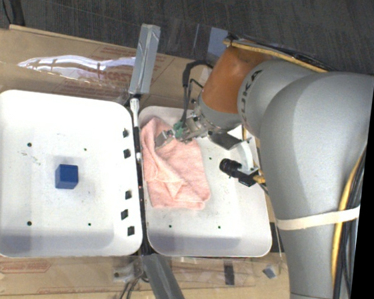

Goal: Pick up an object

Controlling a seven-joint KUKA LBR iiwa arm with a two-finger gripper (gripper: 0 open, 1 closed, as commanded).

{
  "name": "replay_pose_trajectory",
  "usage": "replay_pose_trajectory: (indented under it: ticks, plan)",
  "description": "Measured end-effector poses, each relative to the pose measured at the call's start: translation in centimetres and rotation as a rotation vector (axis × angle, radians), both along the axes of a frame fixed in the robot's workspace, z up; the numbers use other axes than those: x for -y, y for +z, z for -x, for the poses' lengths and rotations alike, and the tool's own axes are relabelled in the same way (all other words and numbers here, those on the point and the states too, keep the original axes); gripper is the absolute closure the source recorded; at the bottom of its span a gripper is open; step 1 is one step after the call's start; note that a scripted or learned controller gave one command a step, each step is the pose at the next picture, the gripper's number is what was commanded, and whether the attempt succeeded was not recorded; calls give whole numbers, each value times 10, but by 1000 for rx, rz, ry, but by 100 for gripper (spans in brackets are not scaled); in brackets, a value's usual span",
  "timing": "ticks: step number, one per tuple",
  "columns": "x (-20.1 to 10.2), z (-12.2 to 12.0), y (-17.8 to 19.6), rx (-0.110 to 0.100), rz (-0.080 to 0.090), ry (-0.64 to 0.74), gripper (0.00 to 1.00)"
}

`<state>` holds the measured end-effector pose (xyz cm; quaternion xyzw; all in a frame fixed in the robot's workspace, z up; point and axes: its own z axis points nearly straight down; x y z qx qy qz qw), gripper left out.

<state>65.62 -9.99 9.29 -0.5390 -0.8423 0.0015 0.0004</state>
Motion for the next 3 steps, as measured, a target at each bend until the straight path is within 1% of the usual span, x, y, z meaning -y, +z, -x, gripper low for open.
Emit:
replay_pose_trajectory:
  ticks: [1, 2, 3]
  plan:
    - [0, -1, 0, 1, 0, 19, 0]
    - [0, -1, 0, 1, 0, 77, 0]
    - [-1, -1, 0, 0, 0, 71, 0]
